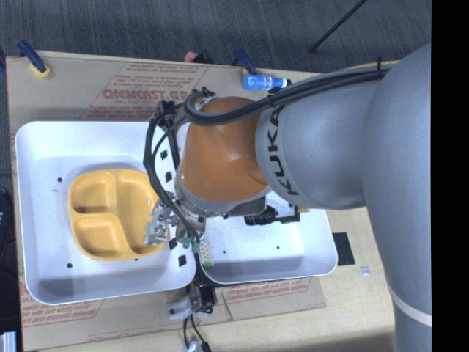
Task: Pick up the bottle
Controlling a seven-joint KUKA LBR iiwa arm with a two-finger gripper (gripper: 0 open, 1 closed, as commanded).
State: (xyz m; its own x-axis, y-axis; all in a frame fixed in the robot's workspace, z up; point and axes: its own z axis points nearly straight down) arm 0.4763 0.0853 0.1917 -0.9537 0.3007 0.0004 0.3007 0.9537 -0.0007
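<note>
Overhead, grey arm (pixel 330 145) lettered KUKA, end effector (pixel 157 229) low over yellow divided tray (pixel 110 211) in left bin (pixel 37 196), finger state unclear, bottle hidden from sight, cardboard (pixel 139 86) printed CHEMCAST, worktop (pixel 352 306) beneath.

- "KUKA" is read in black letters on the grey arm (pixel 282 156).
- "CHEMCAST" is printed in red on the cardboard sheet (pixel 139 86); smaller lines illegible.
</note>
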